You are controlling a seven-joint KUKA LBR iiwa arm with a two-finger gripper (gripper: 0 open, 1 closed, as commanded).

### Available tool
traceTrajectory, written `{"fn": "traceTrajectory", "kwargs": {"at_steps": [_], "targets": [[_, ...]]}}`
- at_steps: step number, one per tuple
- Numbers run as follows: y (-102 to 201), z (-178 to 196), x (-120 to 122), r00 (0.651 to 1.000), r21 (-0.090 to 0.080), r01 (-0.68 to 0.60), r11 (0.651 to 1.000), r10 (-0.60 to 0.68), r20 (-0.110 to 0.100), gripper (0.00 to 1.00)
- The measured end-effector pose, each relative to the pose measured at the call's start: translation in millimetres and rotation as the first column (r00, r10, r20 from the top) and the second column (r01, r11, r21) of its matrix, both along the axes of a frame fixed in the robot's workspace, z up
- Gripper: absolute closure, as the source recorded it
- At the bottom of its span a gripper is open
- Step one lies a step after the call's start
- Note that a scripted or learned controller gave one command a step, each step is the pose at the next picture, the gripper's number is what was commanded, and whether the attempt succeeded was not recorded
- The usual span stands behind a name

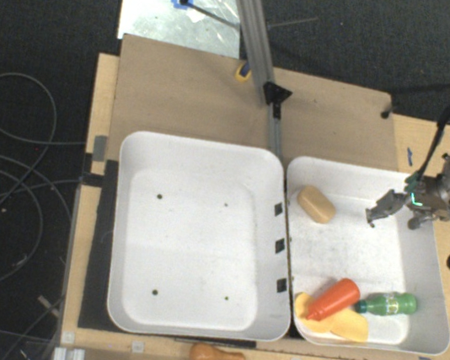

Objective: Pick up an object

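The right bin (431, 252) holds a tan block (316, 205) near its back left. At its front lie an orange-red bottle (333, 300), a yellow piece (346, 326) under it and a green bottle (389, 304). My gripper (393, 218) hangs over the back right of this bin, right of the tan block and above the bottles in the view. Its fingers are spread open with nothing between them. The grey arm with its orange band comes in from the right edge.
The left bin (190, 237) sits beside the right one. A small brown pear-shaped object (217, 355) lies on the bench in front of the bins. A slanted metal pole (261, 40) stands behind them. Cables lie on the floor at left.
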State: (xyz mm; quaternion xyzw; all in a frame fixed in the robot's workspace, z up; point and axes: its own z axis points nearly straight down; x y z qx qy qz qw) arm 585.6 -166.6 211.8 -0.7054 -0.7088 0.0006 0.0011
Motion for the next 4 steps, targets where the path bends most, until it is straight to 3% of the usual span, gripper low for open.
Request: {"fn": "traceTrajectory", "kwargs": {"at_steps": [1, 3, 4], "targets": [[0.0, 2.3, 0.9, 1.000, -0.001, 0.000, 1.000, 0.000, 0.004, 0.00], [10.5, -99.2, -10.4, 1.000, 0.001, 0.004, 1.000, -0.004, -0.001, 0.00], [10.8, -122.1, -10.0, 1.000, -0.001, 0.004, 1.000, -0.004, 0.002, 0.00]]}}
